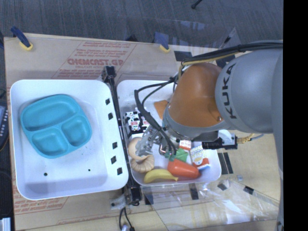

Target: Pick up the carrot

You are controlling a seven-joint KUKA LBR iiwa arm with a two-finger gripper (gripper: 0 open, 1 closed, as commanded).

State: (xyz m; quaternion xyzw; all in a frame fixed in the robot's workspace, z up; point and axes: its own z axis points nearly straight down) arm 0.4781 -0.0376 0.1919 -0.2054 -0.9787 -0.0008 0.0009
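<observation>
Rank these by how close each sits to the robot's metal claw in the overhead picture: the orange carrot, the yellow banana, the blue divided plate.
Measured from the gripper in the camera view:
1. The orange carrot, just to its lower right in the right bin.
2. The yellow banana, below it at that bin's near edge; close to the carrot, but slightly farther.
3. The blue divided plate, far to the left in the other bin.
</observation>
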